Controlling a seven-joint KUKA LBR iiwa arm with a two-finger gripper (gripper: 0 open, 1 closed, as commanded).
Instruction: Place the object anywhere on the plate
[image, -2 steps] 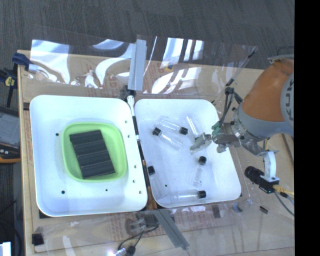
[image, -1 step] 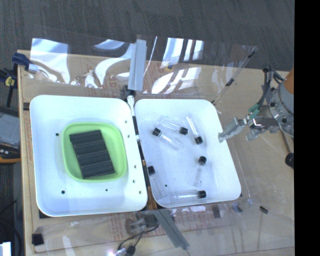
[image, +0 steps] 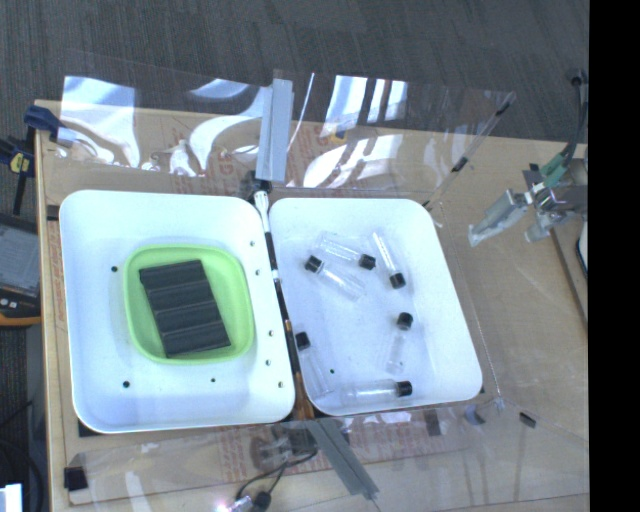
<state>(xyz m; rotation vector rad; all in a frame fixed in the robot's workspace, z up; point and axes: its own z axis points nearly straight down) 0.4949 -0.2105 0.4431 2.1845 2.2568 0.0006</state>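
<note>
Checking in on the feed. The gripper (image: 497, 219) is parked over the bare bench (image: 520, 330), outside the right bin (image: 440, 300) and well away from everything. It's a small pale smear at this angle, so I honestly can't tell if it's spread or pressed together. Nothing seems to be in it.

The dark ridged block (image: 184, 307) is lying flat in the middle of the green plate (image: 236, 278), which sits in the left bin (image: 90, 380). If that's the object, I'd call the job done. The right bin holds a scatter of clear vials (image: 340, 262) with black caps, all lying on their sides.

What worries me:
- If the program wants a vial next, those are see-through and round. I'd expect them to roll away or squirt out of a pinch.
- Two of them lie close together near the top of the bin, so a grab there could nudge both.
- The block takes up most of the plate, so a vial set down on its ridges might roll off onto the bin floor.
- Reaching across means crossing the raised rims between the bins, and a low pass could clip them.
</note>
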